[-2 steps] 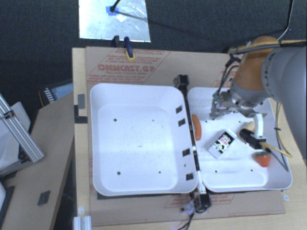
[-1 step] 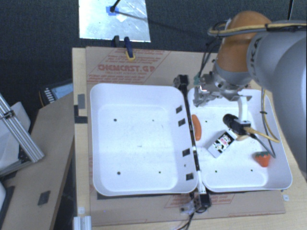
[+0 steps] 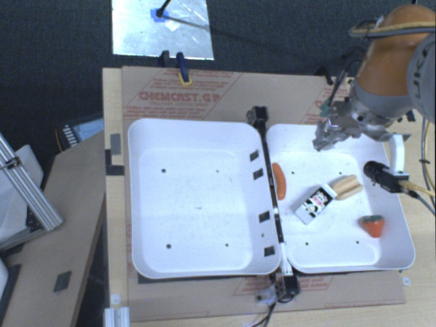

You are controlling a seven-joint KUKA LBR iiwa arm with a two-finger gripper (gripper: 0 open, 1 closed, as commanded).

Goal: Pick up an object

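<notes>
The gripper (image 3: 325,139) hangs over the right bin's (image 3: 395,254) far edge; its state cannot be told. A carton (image 3: 315,204), block (image 3: 345,186), carrot (image 3: 278,180) and strawberry (image 3: 372,225) lie below.

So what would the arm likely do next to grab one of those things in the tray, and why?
Probably move toward the near side and lower over the small carton. The gripper hangs above the far part of the right bin with nothing under it, while the carton, the tan block touching it, the orange stick and the strawberry all lie nearer the front.

Robotics lab: white bins (image 3: 197,131) clamped on cardboard-covered bench (image 3: 225,90)
</notes>
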